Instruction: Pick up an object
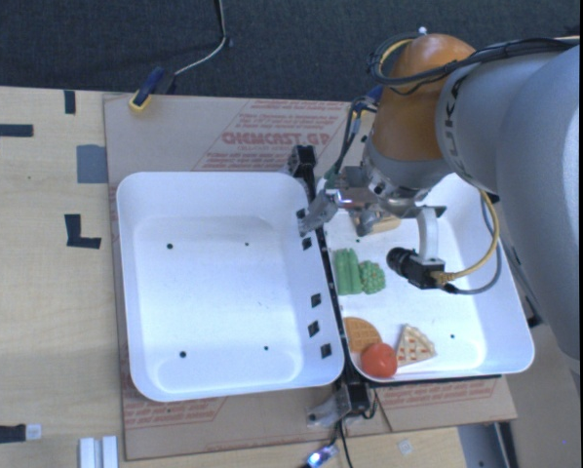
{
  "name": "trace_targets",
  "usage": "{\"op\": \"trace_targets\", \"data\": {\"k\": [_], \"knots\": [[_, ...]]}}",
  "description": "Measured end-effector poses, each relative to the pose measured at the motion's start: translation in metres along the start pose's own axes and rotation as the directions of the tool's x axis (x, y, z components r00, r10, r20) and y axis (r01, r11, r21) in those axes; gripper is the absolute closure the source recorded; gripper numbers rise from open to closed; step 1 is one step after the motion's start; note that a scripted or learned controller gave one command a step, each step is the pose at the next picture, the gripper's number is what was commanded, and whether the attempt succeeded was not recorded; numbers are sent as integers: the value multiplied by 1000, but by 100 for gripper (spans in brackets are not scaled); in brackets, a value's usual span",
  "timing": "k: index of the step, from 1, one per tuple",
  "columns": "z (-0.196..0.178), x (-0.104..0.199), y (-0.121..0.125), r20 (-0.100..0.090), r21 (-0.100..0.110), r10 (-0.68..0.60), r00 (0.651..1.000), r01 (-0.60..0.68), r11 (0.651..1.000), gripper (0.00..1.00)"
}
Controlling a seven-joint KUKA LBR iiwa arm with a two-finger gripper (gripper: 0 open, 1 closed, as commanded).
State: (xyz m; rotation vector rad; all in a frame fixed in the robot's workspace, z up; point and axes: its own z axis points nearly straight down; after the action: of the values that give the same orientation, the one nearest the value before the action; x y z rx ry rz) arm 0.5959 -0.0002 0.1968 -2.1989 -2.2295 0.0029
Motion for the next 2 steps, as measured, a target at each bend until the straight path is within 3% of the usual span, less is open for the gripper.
{"op": "trace_targets", "data": {"k": [1,2], "knots": [[-82,-35,19,8,-16,14,1000,-14,1000,0],[-64,-24,68,7,-9,11,1000,-10,1000,0]]}}
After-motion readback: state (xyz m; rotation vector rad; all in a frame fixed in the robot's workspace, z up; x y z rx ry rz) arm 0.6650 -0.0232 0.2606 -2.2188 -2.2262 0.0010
